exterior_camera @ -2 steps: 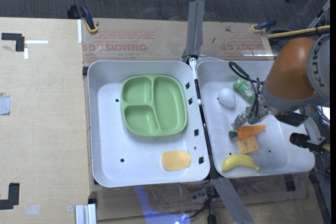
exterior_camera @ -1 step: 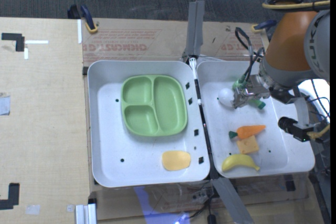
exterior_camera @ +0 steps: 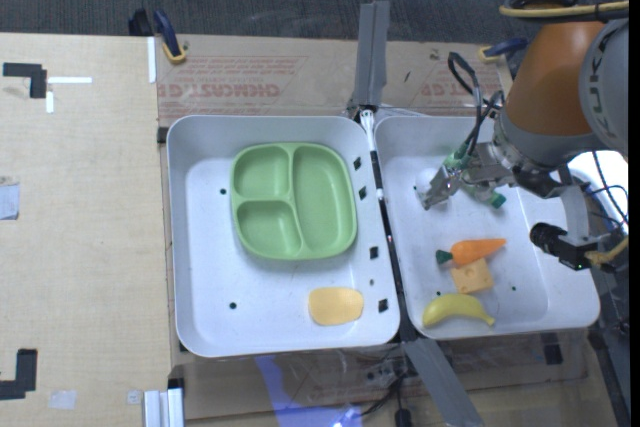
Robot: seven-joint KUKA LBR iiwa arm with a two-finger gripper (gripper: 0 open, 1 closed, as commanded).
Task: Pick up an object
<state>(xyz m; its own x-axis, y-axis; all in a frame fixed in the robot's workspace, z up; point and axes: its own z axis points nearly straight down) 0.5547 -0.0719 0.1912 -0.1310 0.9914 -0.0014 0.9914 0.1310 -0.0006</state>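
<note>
While the arm [exterior_camera: 565, 80] reaches over the right bin [exterior_camera: 570, 310], the tool [exterior_camera: 437, 190] hangs low over that bin's upper left part, its grey fingers [exterior_camera: 432, 196] pointing toward the divider between the bins. Whether the fingers are spread or closed cannot be told from this view, and nothing is seen between them.

Candidate objects lie in the same bin, below and slightly right of the tool. An orange carrot [exterior_camera: 477, 250] with a small green stem end lies nearest, well apart from the fingertips. Just beneath it, and touching or nearly touching it, sits a pale orange block [exterior_camera: 474, 276], roughly cube-shaped. Farther down from the tool, near the bin's lower rim, lies a yellow banana [exterior_camera: 458, 311], curved, with its ends turned downward. A small green piece [exterior_camera: 497, 200] lies close by the tool's right side.

Across the divider, left of the tool, the left bin [exterior_camera: 195, 245] holds a light green divided plate [exterior_camera: 294, 201] with three compartments, and a flat yellow-tan oval piece [exterior_camera: 335, 306] below it.

Writing: red print runs along the cardboard strip [exterior_camera: 255, 85] above the left bin, upside down to the camera and not legible with certainty. Part of a dark letter shows on the arm's grey shell at the right edge.
</note>
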